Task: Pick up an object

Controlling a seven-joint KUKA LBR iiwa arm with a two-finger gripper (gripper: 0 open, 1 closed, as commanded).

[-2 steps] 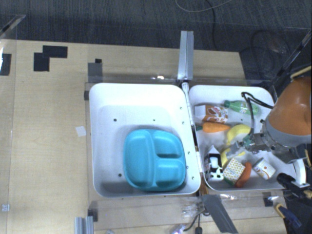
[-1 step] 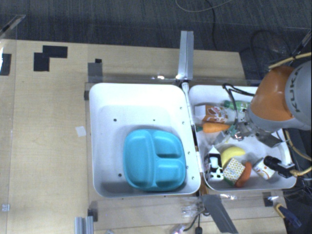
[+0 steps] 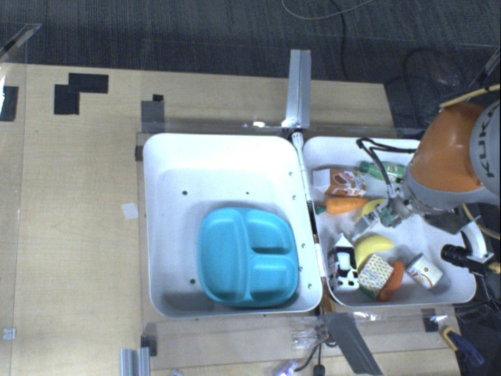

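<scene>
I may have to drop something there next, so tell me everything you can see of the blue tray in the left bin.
The blue tray is a light blue, smooth, plastic-looking divided plate with rounded corners and three shallow compartments. It lies flat, right way up, on the floor of the left bin, toward its near right part, turned slightly askew. Its compartments hold nothing visible.

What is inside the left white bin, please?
Inside the left bin one blue divided tray lies, toward the near right corner. Whatever might be beneath the tray is covered and cannot be seen.
</scene>
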